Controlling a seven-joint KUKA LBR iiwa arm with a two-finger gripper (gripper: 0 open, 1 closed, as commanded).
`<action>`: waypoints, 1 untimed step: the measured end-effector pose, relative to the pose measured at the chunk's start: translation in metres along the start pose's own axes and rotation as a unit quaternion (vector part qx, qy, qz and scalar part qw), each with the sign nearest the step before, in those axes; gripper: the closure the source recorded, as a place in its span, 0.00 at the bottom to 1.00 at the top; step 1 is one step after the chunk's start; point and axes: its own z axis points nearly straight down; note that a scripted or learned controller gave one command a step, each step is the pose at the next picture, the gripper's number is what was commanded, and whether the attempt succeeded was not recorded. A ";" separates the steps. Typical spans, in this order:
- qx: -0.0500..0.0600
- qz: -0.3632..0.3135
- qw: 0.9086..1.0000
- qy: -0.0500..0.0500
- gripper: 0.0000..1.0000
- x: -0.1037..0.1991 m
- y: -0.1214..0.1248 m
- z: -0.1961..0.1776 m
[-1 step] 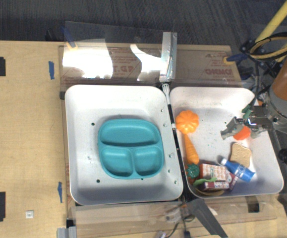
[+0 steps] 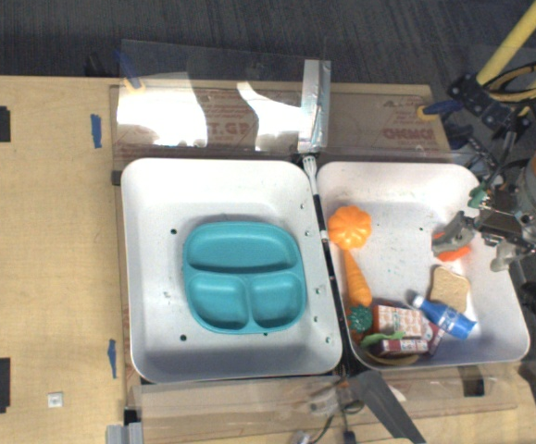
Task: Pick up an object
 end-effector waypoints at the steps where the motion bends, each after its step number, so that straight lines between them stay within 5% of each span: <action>1: 0.005 0.049 0.999 0.000 0.00 0.053 0.034 0.071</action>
